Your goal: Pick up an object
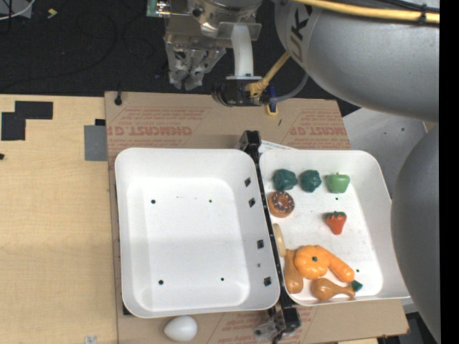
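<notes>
Hovering end effector [192, 70]: high above the worktop, behind both bins; grip state unreadable
Right bin [379, 192]: holds pumpkin [313, 261], strawberry [336, 222], donut [281, 203], green pepper [337, 183]
White egg [180, 328]: worktop, front of left bin [133, 228]

Two white bins [136, 192] are seen on brown cardboard [179, 120] printed with red lettering. In the right bin [373, 192] lie two dark green pieces [285, 178], a light green pepper [337, 183], a red strawberry [336, 222], a brown doughnut [281, 203], an orange pumpkin [313, 261] and an orange carrot [341, 267]. A white egg [180, 328] rests outside.
</notes>
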